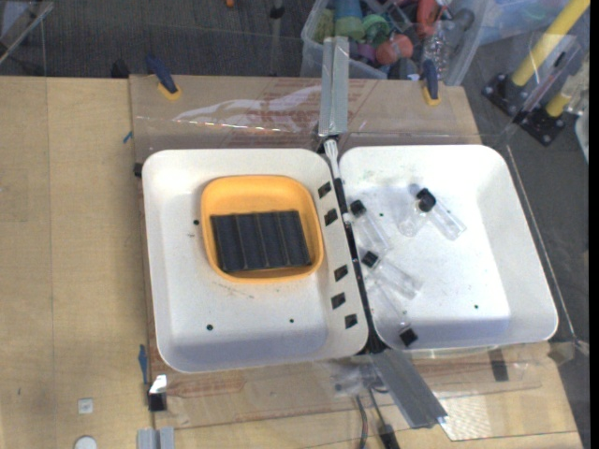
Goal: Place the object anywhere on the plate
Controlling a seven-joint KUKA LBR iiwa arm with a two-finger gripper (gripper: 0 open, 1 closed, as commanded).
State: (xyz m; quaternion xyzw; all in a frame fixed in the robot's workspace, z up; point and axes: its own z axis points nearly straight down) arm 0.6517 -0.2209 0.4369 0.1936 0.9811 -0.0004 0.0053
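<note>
An orange plate (258,187) with rounded corners sits in the left white bin (178,288), towards its middle. A black ribbed rectangular object (260,240) lies flat on the plate, covering most of its floor. In the right white bin (510,279) lie a few small clear plastic pieces with black caps, one near the back (438,215) and one nearer the divider (393,279).
A ridge with several black tabs (339,251) runs between the two bins. A metal bar (333,82) stands behind them. A clear box of coloured toys (402,17) sits at the back, and a yellow-and-black stand (547,45) at the far right.
</note>
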